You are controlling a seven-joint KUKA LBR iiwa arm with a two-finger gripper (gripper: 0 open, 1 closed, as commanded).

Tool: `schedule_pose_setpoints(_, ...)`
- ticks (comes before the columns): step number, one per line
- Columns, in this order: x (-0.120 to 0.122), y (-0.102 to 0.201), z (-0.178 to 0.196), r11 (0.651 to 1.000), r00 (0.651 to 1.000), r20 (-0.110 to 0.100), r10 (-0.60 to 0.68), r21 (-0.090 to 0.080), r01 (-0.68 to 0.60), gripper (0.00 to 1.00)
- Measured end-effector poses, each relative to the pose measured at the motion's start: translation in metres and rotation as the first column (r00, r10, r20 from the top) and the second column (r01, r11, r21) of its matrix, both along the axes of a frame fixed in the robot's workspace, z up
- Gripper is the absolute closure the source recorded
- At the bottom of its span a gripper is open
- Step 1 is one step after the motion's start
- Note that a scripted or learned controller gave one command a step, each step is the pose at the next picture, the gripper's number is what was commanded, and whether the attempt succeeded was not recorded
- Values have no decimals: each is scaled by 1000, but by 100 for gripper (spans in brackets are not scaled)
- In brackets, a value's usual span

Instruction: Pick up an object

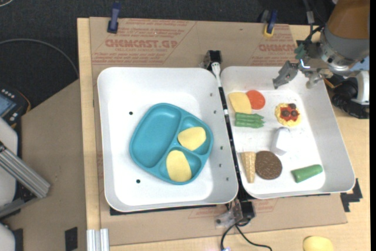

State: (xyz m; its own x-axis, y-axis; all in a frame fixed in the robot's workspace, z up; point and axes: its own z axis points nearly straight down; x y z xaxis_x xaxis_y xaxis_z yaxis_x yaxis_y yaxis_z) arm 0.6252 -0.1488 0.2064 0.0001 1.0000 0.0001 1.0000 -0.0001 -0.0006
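Hand (299, 76): hovering released, grasping nothing, upper right of frame.
Right bin (329, 126): sitting beneath the hand.

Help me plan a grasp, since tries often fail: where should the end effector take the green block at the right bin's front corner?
Probably across the middle of the green block, coming straight down. It lies flat and elongated, slightly slanted, apart from the brown cookie, so its long sides look free for closing across the narrow width.
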Motion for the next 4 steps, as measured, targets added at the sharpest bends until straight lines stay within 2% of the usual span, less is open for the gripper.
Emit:
schedule_pose_setpoints(1, -47, 14, 103, 1000, 1000, 11, 1, -2, -1, 0)
schedule_pose_setpoints(2, -75, 55, 145, 1000, 1000, 7, 4, -1, -4, 0)
schedule_pose_setpoints(3, -140, 150, 205, 1000, 1000, 9, 12, 4, -12, 0)
schedule_pose_setpoints(4, -146, 241, 329, 1000, 1000, 18, 12, 6, -13, 0)
